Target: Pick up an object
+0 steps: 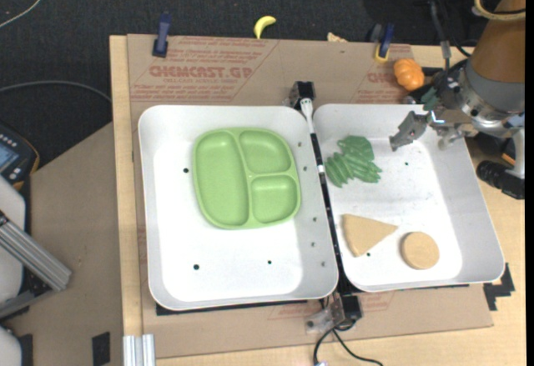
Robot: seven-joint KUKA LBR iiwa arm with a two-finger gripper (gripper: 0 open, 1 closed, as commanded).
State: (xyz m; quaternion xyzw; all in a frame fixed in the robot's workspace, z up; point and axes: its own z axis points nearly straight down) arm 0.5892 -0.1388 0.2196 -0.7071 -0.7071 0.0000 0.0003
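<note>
Hovering over the far right corner of the right-hand bin (pixel 467 214), the pincer (pixel 410 132) hangs above bare white floor with nothing between its fingers; whether those fingers are spread or pressed together I cannot tell from this angle. Taking that bin as my landmark, three candidates lie inside it: a green leafy toy (pixel 353 160) near its far left side, closest to the pincer, a tan wedge (pixel 365 233) toward its near left, and a round tan disc (pixel 420 250) just right of the wedge, near the front rim. I would guess the trouble lies in aim: coming straight down from here, the pincer would likely close on nothing. The wedge and disc look flat and low, so fingers might skid over them, and the leafy piece sits close to the wall shared with the left bin (pixel 158 214), which holds a green divided plate (pixel 247 177); a grab there could jam against that rim. Beyond the bin's far side, the brown sheet on the counter (pixel 133 72) carries red print that seems to read "CHEMCAST GP", partly faded.
</note>
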